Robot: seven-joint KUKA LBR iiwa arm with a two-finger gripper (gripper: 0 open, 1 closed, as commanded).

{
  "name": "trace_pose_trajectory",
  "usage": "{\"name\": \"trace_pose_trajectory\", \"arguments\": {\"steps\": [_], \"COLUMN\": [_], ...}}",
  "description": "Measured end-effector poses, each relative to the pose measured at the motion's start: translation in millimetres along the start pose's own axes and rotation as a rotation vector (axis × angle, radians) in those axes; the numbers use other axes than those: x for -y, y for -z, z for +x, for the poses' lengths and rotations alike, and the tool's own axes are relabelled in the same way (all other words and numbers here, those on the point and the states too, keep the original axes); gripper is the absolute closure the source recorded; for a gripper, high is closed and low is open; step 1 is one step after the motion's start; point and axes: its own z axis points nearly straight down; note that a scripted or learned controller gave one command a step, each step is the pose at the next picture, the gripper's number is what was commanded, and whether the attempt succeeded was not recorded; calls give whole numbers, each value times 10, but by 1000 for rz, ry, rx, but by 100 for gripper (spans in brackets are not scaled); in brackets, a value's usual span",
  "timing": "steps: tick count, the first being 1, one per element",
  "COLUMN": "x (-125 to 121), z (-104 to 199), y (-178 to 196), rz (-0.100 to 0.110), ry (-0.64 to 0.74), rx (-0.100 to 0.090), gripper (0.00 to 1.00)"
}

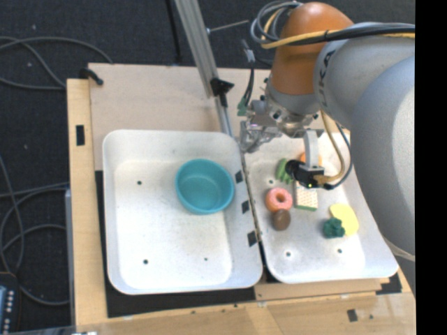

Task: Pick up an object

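Nearest the camera, toward the front of the right bin (307, 267), a cluster of small objects is seen: a brown ball (281, 220), a pink ring (279, 199) touching it from behind, a pale speckled block (306, 199) just beside the ring, and a yellow piece (345, 216) with a green knobbly piece (333, 228) against it. A green item (283, 169) and something orange (304, 158) are partly hidden further back, under the wrist.

No particular object is named by the task, so any of these could be chosen. The brown ball and the pink ring are judged the poorer targets, since they touch and one could be pushed by a finger closing on the other. The yellow piece is set apart from the middle cluster, though the green piece pressed to it would have to be avoided.

The gripper (253, 135) is seen at the back of the right bin, near the divide between the bins, well apart from the cluster; whether it is released or clenched cannot be told, and nothing is seen in it.

A good attempt would probably be made by centring above one object before descending, and by keeping off the bin wall.

In the left bin (133, 257) a blue bowl (204, 185) is seen, upright and alone; its rim is judged a harder grasp.
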Motion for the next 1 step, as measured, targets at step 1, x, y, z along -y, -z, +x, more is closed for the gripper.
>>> {"name": "trace_pose_trajectory", "arguments": {"steps": [1], "x": [-5], "z": [548], "y": [117], "rz": [-1], "ry": [2], "rx": [-2], "gripper": [100]}}
